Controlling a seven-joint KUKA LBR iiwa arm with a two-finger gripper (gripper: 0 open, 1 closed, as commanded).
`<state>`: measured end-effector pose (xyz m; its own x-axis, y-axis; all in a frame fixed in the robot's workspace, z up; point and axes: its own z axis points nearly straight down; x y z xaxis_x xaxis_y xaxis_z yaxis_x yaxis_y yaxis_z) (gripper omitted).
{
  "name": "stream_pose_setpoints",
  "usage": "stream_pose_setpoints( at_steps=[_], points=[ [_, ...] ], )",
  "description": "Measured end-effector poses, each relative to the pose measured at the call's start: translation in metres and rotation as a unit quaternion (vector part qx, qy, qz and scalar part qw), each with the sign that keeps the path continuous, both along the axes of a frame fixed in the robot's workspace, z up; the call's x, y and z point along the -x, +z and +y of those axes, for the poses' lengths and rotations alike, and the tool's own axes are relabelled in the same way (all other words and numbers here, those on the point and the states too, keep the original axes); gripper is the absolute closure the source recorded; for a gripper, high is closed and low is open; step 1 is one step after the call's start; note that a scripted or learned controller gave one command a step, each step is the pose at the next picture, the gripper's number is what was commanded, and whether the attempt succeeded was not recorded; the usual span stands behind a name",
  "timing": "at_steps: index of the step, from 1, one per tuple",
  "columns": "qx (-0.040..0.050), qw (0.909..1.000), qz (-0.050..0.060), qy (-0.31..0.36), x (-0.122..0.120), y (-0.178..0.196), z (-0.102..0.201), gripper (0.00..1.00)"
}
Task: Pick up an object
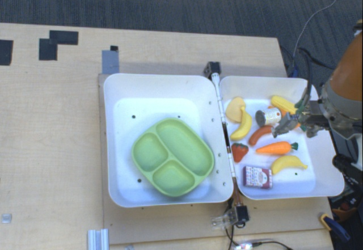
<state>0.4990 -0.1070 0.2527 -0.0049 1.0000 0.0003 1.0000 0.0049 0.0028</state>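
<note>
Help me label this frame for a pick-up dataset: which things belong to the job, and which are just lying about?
In the job: gripper, small can, carrot, bananas, strawberry, red carton.

Lying about: green divided plate, black tape patches.

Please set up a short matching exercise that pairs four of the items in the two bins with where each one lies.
Things:
1. green divided plate
2. carrot
3. red carton
4. strawberry

Places:
A. near front edge of the right bin
B. in the left bin
C. right bin, close beside the divider between the bins
D. middle of the right bin, between two bananas, just in front of the gripper

Pairs: 1-B, 2-D, 3-A, 4-C
</note>
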Motion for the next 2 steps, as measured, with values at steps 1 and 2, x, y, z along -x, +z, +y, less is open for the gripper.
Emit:
stream_pose_setpoints(
  at_steps=[1,2],
  points=[
    [-0.0003,1.0000,0.002,-0.001,-0.033,-0.113,0.008,0.00],
    [0.0006,1.0000,-0.002,-0.001,-0.042,-0.166,0.019,0.00]
  ],
)
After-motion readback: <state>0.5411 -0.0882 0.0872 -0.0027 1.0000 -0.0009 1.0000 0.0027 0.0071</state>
